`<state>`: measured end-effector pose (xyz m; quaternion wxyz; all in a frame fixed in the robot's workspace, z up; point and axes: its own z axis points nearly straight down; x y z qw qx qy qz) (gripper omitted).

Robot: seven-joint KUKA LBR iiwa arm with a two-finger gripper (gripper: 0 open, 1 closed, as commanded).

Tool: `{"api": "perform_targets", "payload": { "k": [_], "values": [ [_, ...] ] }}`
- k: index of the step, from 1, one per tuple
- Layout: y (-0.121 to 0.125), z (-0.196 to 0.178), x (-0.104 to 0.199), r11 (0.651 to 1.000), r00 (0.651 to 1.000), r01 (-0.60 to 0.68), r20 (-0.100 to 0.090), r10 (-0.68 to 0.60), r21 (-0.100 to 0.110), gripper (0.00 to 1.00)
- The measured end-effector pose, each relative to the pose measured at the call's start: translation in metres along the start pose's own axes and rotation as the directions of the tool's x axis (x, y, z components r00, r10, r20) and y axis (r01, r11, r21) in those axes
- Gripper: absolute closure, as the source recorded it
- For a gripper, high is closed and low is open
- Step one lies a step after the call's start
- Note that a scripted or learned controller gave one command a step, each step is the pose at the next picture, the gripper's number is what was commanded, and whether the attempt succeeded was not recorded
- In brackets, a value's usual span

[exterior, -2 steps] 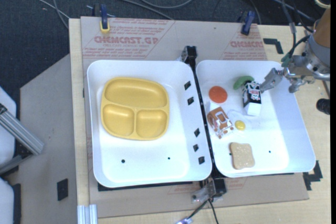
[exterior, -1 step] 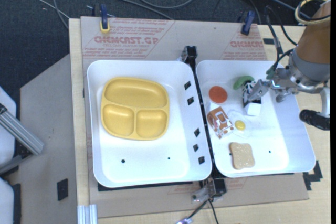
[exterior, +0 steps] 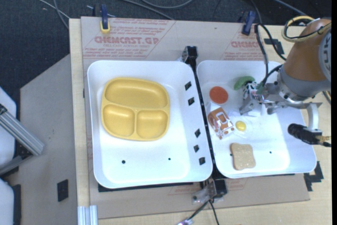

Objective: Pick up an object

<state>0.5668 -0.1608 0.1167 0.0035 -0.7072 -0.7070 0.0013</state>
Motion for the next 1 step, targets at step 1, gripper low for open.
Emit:
{"api": "perform_targets", "payload": {
  "k": [1],
  "values": [
    [0.0010,0.0317,0.0000,1.000,1.000,0.000,0.002,0.000,-0.006,0.00]
  ]
}}
